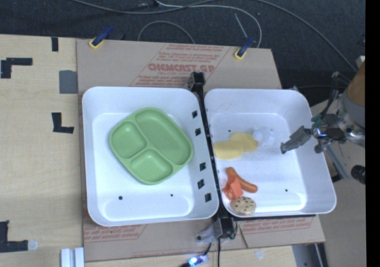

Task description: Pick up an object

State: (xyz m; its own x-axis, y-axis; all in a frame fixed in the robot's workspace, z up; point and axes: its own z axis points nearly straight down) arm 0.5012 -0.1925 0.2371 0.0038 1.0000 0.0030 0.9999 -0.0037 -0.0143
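- Firstly, the bench (35,141) has a light wood top with some black marks, and a brown cardboard sheet (178,64) lies on it under both bins.
- Two shallow white bins stand side by side and touch along the middle: the left bin (101,200) and the right bin (297,200).
- Inside the left bin lies a green plate (151,144) with three compartments; it is turned at an angle.
- At the right edge the arm (356,91) reaches in, and its gripper (292,141) is over the right side of the right bin, near the bin's right wall. One dark finger points to the left; I cannot tell if the fingers are wide or narrow, and nothing is seen between them.
- Near the middle of the right bin lies a yellow soft object (233,145), and just beside it on the right a pale clear object (264,136).
- Lower, close to the dividing wall, is an orange carrot-like toy (236,183).
- Touching it below is a small round cookie (243,204) at the front wall.
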